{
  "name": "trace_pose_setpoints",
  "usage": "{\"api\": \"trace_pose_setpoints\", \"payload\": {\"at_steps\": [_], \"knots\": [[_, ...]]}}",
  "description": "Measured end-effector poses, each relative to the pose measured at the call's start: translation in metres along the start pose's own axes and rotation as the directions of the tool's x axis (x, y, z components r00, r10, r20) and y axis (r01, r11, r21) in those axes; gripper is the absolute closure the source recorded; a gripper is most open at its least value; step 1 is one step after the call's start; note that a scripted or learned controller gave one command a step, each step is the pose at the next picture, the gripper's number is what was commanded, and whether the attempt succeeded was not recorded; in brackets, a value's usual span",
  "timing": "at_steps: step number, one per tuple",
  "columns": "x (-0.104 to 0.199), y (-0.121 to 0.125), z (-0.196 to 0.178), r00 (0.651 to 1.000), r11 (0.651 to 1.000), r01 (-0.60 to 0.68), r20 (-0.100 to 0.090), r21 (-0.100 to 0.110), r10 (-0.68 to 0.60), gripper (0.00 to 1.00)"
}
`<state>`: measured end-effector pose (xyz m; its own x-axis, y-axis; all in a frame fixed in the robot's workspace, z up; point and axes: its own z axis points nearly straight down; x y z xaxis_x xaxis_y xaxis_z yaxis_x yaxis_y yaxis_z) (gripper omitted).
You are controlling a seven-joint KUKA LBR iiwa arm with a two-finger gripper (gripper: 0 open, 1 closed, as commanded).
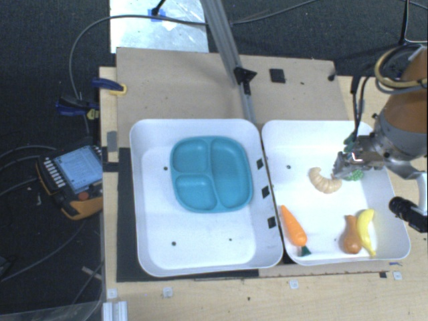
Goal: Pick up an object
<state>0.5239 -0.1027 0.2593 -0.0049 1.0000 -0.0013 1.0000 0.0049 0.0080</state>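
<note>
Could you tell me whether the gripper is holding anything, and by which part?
It cannot be told: the gripper hangs beside the shrimp, with something green under it.

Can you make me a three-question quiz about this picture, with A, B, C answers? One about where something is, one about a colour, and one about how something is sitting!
1. Where is the carrot?
A. In the right bin
B. On the blue plate
C. On the floor

2. What colour is the divided plate?
A. Red
B. Blue
C. Green

3. How is the banana placed?
A. Alone in the left bin
B. Balanced on the plate
C. Lying right beside the brown-orange toy

Answers:
1. A, the carrot lies near the front left corner of the right bin.
2. B, the plate in the left bin is light blue.
3. C, the banana lies against the brown-orange toy in the right bin.
</note>
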Motion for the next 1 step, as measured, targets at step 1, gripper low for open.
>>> {"api": "trace_pose_setpoints", "payload": {"at_steps": [1], "knots": [[0.0430, 0.0283, 0.0118, 1.000, 1.000, 0.004, -0.002, 0.005, -0.004, 1.00]]}}
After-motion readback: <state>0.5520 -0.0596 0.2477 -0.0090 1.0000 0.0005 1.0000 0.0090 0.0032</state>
